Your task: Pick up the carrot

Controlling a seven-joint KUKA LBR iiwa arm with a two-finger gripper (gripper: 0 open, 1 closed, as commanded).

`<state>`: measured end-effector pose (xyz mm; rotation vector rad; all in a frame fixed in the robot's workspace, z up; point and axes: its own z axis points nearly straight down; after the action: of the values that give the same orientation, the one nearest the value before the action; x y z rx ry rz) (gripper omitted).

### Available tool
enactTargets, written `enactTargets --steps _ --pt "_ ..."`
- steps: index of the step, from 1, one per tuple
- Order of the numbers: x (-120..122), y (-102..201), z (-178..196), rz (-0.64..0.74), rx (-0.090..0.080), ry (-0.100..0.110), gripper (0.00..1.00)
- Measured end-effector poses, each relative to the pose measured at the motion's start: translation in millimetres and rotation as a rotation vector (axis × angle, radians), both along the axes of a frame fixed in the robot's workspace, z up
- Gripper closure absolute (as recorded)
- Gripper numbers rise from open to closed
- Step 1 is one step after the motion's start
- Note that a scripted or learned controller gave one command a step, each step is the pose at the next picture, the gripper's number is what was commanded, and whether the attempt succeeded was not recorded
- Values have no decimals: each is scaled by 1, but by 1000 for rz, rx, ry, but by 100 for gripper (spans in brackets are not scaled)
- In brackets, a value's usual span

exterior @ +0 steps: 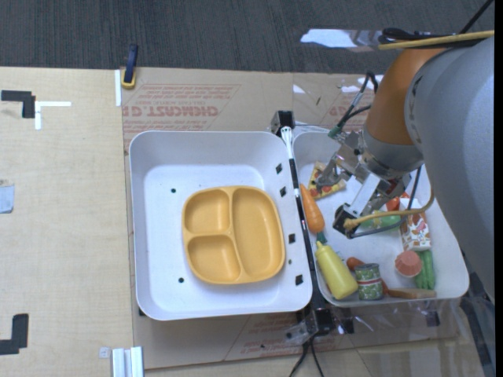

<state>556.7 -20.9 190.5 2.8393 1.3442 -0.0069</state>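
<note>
Orange carrot (312,210); yellow divided plate (233,234); white bins (149,210); yellow bottle (335,271).

The carrot (312,211) is orange with what looks like a green tip, lying lengthwise just left of the gripper (346,220), apart from it.
</note>
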Motion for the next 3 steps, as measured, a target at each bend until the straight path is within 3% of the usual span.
enactTargets --steps 3 --pt "0 0 0 0 0 0 0"
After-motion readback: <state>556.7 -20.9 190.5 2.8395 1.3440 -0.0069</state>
